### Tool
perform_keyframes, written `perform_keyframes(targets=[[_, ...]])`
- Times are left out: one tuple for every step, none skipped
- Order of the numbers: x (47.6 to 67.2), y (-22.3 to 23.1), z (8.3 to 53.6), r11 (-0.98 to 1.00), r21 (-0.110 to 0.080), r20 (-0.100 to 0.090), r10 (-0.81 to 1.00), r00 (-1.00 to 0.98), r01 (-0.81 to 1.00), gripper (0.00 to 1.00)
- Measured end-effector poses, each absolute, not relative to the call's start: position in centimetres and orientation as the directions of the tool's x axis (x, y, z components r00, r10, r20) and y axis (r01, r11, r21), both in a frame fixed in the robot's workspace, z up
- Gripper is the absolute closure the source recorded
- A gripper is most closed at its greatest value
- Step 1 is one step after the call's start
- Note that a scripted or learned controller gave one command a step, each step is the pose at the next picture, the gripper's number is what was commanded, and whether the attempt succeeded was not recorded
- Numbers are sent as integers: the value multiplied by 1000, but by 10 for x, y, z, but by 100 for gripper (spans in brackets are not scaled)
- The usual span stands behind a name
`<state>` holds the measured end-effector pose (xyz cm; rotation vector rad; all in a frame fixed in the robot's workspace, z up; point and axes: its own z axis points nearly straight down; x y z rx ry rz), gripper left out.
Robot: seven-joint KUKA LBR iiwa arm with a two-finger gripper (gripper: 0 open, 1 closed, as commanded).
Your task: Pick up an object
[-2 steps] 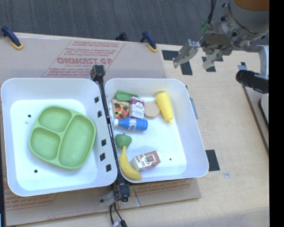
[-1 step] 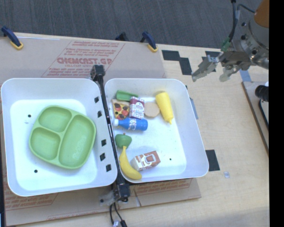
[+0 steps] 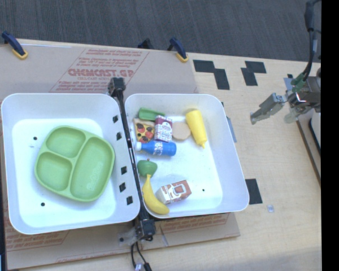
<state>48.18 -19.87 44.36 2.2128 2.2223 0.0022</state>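
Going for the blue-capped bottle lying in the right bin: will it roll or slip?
The bottle lies on its side, so a push would probably roll it. Its rounded, smooth-looking body may slip between fingers. Neighbours crowd it above, so a nudge likely shifts them too.

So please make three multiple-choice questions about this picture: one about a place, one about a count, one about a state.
1. Where does the light green divided plastic plate lie?
A. in the left white bin
B. in the right white bin
C. on the bare bench

2. How many compartments does this plate have?
A. two
B. three
C. five

3. Where is the metal two-finger gripper?
A. pressed on the yellow banana
B. inside the left bin
C. over the bench, right of both bins

Key: 1 A, the plate rests on that bin's floor. 2 B, three hollows show. 3 C, it hangs beyond the right bin's rim, away from all objects.
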Motion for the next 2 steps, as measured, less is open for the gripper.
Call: perform_keyframes(targets=[[477, -211, 440, 5, 1, -1, 1000, -5, 1000, 0], [477, -211, 411, 6, -1, -1, 1000, -6, 1000, 0]])
